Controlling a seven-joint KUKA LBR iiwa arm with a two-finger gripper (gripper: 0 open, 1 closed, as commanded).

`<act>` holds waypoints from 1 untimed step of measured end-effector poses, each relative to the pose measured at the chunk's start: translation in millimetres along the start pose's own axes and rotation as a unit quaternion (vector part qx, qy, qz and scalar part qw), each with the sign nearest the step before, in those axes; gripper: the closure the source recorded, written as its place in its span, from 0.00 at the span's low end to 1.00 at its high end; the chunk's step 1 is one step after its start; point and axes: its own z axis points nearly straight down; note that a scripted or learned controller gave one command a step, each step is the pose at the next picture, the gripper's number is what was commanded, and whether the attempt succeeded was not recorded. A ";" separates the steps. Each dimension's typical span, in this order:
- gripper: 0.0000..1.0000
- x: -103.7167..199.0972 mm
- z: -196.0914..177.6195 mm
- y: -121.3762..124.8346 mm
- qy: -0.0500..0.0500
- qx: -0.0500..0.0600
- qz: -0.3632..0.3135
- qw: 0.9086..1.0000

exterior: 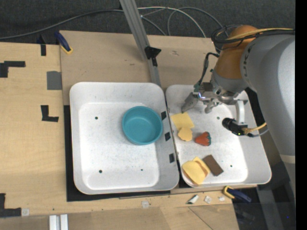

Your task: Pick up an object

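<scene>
1. Gripper: on the grey arm reaching in from the right, poised over the far end of the right bin. Two fingers splayed apart, one pointing toward the bin's left wall, the other nearer the wrist. Nothing lies between them.
2. Right bin contents: a yellow block near the left wall; a smaller yellow piece just below it and touching or nearly so; a red strawberry-like toy just beside that; a yellow wedge and a brown bar together at the near end.
3. Left bin: holds a blue bowl, upright, well apart from the gripper.
4. Nearest candidate: the yellow block, lying near the spread fingertips, toward the camera and slightly left of the point midway between them. Not touched.
5. Handling note, as judgement: the step in hand appears to be the approach. A good grasp would centre the fingers over the block, straddling its narrower sides, before descending.
6. Risk, as judgement: the block sits close to the bin wall and to the smaller yellow piece, so the left finger may catch either one.
</scene>
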 end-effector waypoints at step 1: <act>0.00 0.8 27.6 -0.1 0.000 -0.003 -0.001 1.000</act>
